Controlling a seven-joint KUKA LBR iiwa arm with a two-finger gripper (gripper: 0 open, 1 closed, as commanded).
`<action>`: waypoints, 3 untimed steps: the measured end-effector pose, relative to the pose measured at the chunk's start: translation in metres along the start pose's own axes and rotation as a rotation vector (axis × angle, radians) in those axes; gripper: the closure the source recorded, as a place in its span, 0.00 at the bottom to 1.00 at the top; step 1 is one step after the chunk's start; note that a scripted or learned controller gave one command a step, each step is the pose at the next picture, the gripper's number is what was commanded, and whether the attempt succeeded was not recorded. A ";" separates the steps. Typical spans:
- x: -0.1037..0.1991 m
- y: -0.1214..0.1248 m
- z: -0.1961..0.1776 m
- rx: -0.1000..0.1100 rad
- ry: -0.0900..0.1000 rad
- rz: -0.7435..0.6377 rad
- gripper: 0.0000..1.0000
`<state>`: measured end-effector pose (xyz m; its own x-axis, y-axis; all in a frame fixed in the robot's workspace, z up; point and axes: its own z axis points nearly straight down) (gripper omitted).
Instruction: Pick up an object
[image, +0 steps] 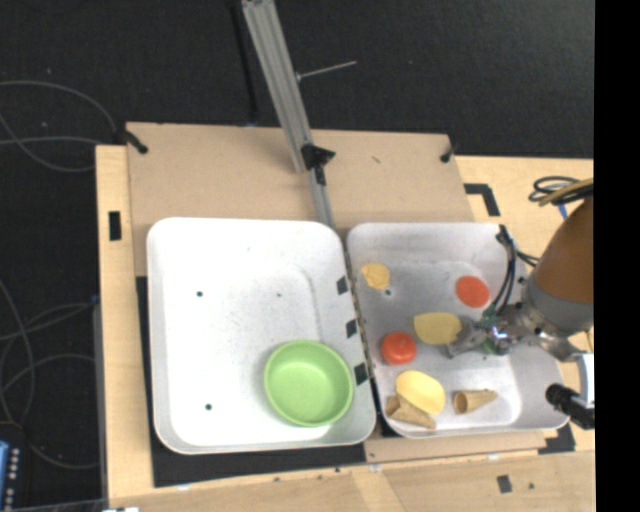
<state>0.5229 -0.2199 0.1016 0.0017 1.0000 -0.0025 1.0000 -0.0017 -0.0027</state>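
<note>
Desk of pale board carries two shallow white bins side by side. The left bin holds a green bowl near its front right corner. The right bin holds the small things — a yellow lump, an orange-red ball, a flat yellow piece, a red ball, a lemon-like yellow object and two tan cones (one half tucked under the yellow object). The gripper hangs low just right of the flat yellow piece — how far its fingers are parted, I cannot tell.
</note>
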 end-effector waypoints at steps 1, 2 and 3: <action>0.000 0.002 -0.013 -0.007 0.001 0.003 1.00; -0.002 0.010 -0.076 -0.011 0.000 -0.006 1.00; -0.001 0.012 -0.120 -0.010 0.000 -0.006 1.00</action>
<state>0.5349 -0.2203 0.2217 -0.0046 1.0000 -0.0021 1.0000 0.0046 0.0074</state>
